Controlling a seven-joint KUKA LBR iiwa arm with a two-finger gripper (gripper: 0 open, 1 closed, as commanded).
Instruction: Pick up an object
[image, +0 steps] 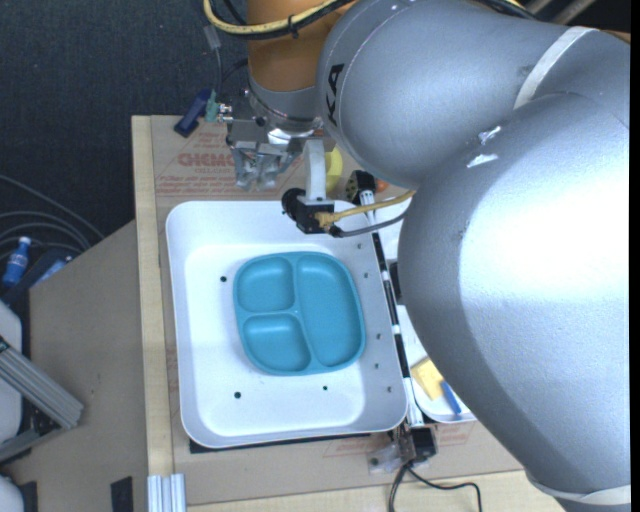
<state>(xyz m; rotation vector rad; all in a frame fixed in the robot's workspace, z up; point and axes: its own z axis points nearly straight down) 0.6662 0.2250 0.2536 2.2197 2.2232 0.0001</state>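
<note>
A light blue divided plate with three compartments lies flat in the middle of the left white bin. My gripper hangs beyond the far rim of that bin, over the brown bench surface, apart from the plate. Nothing shows in its grasp. A yellow object with a blue piece beside it lies at the near end of the right bin, most of which is hidden under the arm.
The large grey arm covers the right side of the view and nearly all of the right bin. Another yellow thing peeks out behind the wrist at the far end. Cables lie on the dark floor to the left.
</note>
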